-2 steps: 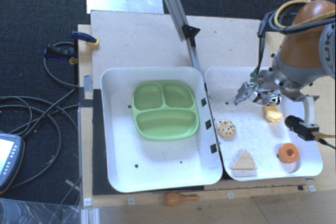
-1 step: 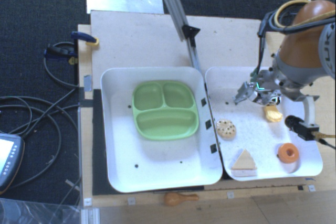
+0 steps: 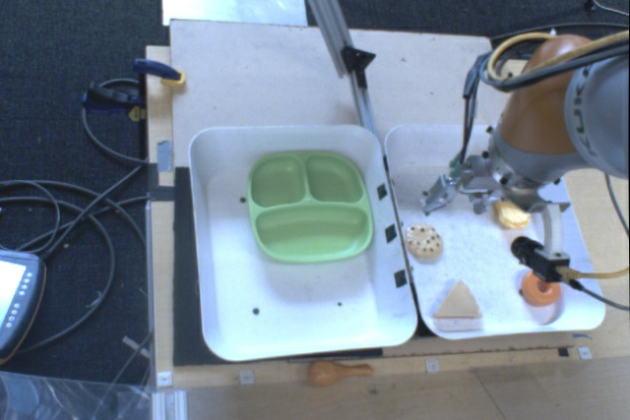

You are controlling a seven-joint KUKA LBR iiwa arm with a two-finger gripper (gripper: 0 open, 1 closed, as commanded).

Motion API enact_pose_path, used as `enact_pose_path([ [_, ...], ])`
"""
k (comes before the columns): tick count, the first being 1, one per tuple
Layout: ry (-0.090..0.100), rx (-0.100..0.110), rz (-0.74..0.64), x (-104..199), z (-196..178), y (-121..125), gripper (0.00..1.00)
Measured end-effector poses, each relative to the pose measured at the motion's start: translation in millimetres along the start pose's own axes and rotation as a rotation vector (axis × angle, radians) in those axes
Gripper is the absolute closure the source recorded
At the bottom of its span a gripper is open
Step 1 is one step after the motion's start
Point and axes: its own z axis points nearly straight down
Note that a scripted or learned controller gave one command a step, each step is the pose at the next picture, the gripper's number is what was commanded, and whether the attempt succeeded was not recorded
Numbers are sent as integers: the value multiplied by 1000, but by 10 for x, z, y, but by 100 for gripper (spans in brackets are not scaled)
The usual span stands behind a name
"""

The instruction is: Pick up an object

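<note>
My gripper (image 3: 436, 198) hangs over the left part of the right bin (image 3: 413, 152), just above a round chocolate-chip cookie (image 3: 423, 241). It is apart from the cookie, and I see nothing held in it. A tan sandwich wedge (image 3: 459, 302) lies near the bin's front edge. A yellow piece (image 3: 512, 213) lies partly under the wrist. An orange object (image 3: 539, 290) sits at the front right, partly behind a black part of the arm.
The left bin (image 3: 221, 290) holds a green divided plate (image 3: 310, 207). A slanted metal pole (image 3: 330, 5) crosses above the bins' shared wall. A wooden item (image 3: 335, 371) lies on the bench in front. Cables lie on the floor at the left.
</note>
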Motion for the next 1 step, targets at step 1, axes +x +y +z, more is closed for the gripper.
enact_pose_path([
  [1, 1, -1, 1, 9, 604, -70, 0],
])
